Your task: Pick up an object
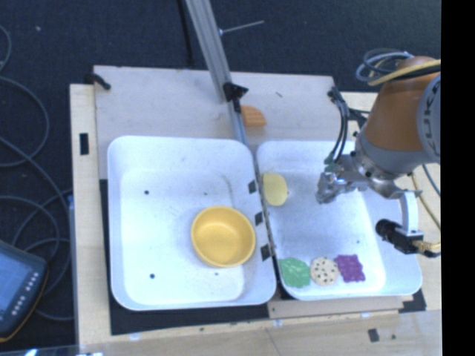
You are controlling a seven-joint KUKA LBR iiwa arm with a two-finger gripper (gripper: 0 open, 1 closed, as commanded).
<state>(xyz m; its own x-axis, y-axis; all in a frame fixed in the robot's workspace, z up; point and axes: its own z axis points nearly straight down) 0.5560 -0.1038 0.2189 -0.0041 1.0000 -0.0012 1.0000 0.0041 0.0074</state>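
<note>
I see two white bins, left bin [133,199] holding a yellow bowl [223,236], arm's gripper [328,190] low over the right bin [371,273], nothing visibly held, pale yellow piece [275,189] by the divider, green [295,272], cookie [323,271], purple [349,268] pieces along the near wall.

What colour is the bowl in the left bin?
Yellow. The round yellow bowl sits in the shallow white left bin, clearest in the camera view.
</note>
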